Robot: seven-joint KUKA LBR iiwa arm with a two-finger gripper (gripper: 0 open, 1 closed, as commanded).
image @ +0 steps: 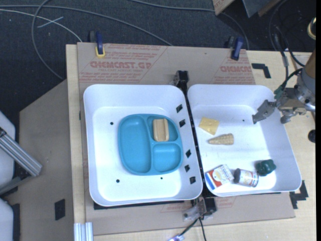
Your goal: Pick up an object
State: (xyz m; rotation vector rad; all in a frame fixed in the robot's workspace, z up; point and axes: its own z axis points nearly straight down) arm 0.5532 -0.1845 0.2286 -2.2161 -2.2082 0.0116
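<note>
The right bin (281,134) holds a yellow wedge (209,125), a pale corn-like cone (221,140), a red, white and blue packet (217,177), a small can (246,177) lying on its side and a dark green lump (265,167). My gripper (271,117) hangs over the bin's upper right part, near its right wall. Its fingers (261,113) are spread open with nothing between them. It is well to the right of the wedge and cone, and above the green lump.
The left bin (100,109) carries a blue divided plate (145,149) with a tan bread-like piece (160,130) in its top right compartment. Black clips (181,77) join the bins along the middle. Cables trail over the floor behind the bench.
</note>
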